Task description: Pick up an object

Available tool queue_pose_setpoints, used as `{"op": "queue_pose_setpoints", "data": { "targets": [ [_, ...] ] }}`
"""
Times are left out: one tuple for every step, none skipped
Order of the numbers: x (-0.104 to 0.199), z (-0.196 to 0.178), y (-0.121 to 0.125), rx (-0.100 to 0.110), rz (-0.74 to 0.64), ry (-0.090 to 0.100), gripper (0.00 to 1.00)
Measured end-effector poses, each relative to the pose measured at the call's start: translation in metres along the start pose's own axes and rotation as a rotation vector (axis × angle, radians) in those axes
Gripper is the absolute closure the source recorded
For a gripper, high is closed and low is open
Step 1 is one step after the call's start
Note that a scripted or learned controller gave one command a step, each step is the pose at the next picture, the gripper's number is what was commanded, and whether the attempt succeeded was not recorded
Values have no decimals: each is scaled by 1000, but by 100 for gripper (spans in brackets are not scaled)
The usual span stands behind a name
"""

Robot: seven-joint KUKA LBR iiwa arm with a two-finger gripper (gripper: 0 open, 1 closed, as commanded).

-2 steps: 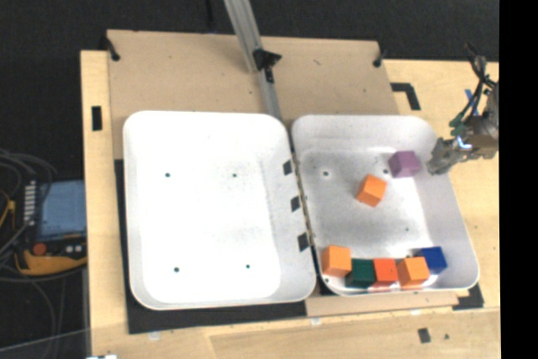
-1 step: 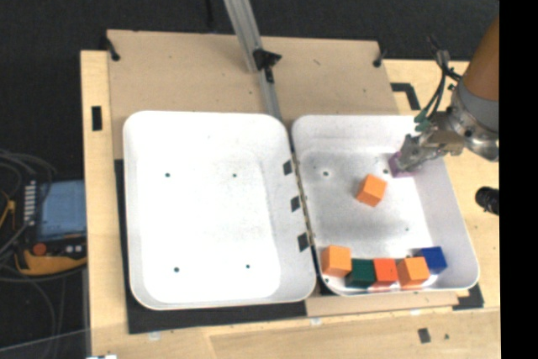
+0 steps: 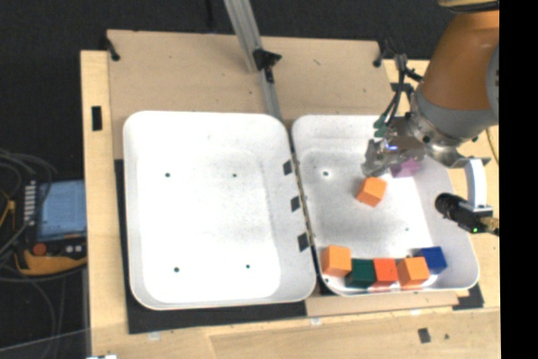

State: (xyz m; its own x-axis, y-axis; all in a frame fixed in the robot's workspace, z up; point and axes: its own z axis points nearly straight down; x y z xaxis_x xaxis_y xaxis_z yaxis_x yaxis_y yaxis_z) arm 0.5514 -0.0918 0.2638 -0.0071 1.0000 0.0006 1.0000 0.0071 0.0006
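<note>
Orange block (image 3: 371,192) seen tilted, one corner down, just below the tip of the gripper (image 3: 380,161) and either touching it or very close. Impossible to tell whether gripped, lifted, or resting on the floor of the right bin (image 3: 336,127). Tip of the gripper lost in a dark, blurred tangle of metal and cable, so cannot tell whether open or closed. Just to the right of the tip, a purple object (image 3: 409,167), mostly hidden behind the gripper body, shape unclear. Well below the tip, lined up against the near wall of the same bin: a second orange block (image 3: 337,259), a green block (image 3: 362,273), a red-orange block (image 3: 385,270), a third orange block (image 3: 413,270) and a blue block (image 3: 433,258), packed side by side with lower edges cut off by the bin's rim. Far left of the tip, the left bin (image 3: 210,124). Above and right of the tip, the arm (image 3: 462,55), orange band large and out of focus, upper part cut off.
</note>
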Motion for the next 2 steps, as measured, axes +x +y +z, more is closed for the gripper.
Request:
{"op": "queue_pose_setpoints", "data": {
  "targets": [
    [41, 7, 2, 1, 2, -1, 100],
    [86, 6, -3, 2, 0, 2, 100]
  ]
}}
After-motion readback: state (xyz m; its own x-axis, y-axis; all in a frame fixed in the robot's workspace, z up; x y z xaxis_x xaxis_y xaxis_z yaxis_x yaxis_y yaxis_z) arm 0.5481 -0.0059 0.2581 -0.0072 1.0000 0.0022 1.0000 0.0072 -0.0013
